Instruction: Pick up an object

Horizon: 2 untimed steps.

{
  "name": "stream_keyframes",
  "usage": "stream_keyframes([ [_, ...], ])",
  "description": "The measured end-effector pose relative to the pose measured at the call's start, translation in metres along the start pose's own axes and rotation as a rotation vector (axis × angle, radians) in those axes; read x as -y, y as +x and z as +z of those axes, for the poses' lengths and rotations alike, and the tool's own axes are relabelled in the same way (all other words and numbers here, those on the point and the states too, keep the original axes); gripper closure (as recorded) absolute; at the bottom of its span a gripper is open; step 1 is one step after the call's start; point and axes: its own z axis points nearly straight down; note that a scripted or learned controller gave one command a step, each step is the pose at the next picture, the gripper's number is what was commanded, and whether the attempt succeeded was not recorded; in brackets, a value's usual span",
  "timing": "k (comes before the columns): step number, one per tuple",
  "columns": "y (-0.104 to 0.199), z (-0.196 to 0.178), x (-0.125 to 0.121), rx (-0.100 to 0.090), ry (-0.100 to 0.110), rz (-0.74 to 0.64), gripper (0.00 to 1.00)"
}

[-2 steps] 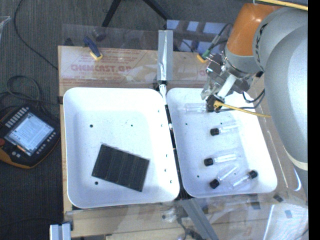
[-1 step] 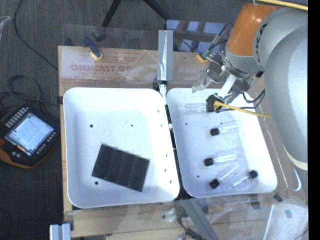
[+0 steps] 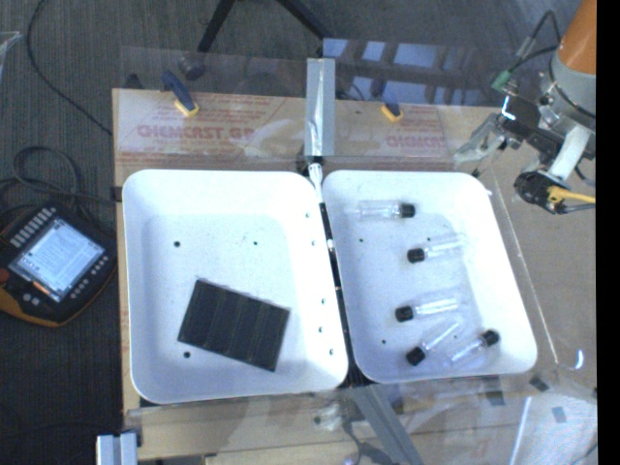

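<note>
Several clear vials with black caps lie scattered in the right bin [image 3: 504, 260]: one near the back [image 3: 387, 209], one in the middle [image 3: 434, 250], and others toward the front [image 3: 426, 310]. A dark ribbed rectangular panel [image 3: 234, 324] lies flat in the left bin [image 3: 155, 201], toward its front. My gripper [image 3: 496, 134] hangs above the bench just beyond the right bin's back right corner, apart from all the vials. Nothing shows in its grasp.
A grey metal post [image 3: 320, 114] stands at the back between the two bins. Small clamps [image 3: 179, 95] sit on the board behind the bins. A teach pendant [image 3: 53, 260] lies on the floor left of the bench.
</note>
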Motion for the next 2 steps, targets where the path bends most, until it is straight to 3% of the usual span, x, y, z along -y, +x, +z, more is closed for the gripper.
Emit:
stream_keyframes([
  [1,-0.066,-0.034,0.043,-0.002,-0.003,-0.916,0.00],
  [2,-0.054,0.017,0.067,-0.003,-0.002,-0.822,0.00],
])
